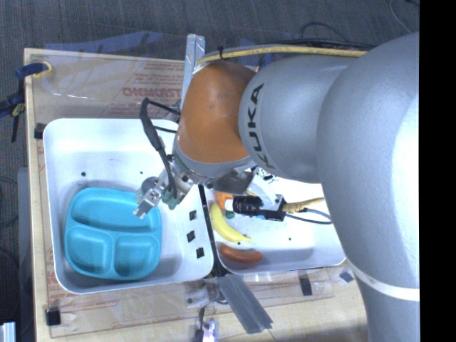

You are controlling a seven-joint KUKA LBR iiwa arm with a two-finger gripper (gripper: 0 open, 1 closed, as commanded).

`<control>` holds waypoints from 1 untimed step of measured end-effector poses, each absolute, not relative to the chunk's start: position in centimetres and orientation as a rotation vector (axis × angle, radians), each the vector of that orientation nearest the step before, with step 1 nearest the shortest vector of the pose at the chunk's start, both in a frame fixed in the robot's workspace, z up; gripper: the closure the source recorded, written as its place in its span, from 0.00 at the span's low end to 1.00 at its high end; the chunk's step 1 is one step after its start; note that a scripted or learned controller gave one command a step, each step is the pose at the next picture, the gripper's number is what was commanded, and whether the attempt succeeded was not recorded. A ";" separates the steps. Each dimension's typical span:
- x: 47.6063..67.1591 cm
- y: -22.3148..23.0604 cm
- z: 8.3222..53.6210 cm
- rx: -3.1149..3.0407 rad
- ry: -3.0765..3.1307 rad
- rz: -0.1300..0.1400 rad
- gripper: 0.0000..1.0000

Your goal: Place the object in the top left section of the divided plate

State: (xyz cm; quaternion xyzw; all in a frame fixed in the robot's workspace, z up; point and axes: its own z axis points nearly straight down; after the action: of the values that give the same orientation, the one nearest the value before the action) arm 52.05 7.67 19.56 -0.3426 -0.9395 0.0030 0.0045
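Bench surface (324,306) is carrying two white bins side by side, seen from the camera view above at a slant.

Left bin (57,144) is holding the blue divided plate (107,242) in its lower left part. All of the plate's sections are showing bare blue; nothing is lying in the top left section.

The grey and orange arm (320,120) is reaching in from the right and covering much of the right bin (317,254). Its gripper (147,204) is hovering at the plate's upper right rim, over the left bin. Whether the tool is released, clenched or grasping anything cannot be told at this size and angle.

In the right bin a yellow banana (226,228) is lying near the dividing wall, with a reddish sausage-shaped item (241,255) just below it. These are sitting well apart from the plate.

Judgement: the placement is not yet done. If the gripper is carrying the object, a short shift leftward over the top left section and a release are remaining; otherwise the pick is outstanding too.
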 end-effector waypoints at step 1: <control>48.6 6.2 18.9 -0.823 -3.025 0.005 1.00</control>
State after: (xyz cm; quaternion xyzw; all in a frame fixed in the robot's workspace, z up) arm 48.63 6.18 18.85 -0.2625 -0.9649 0.0015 0.0033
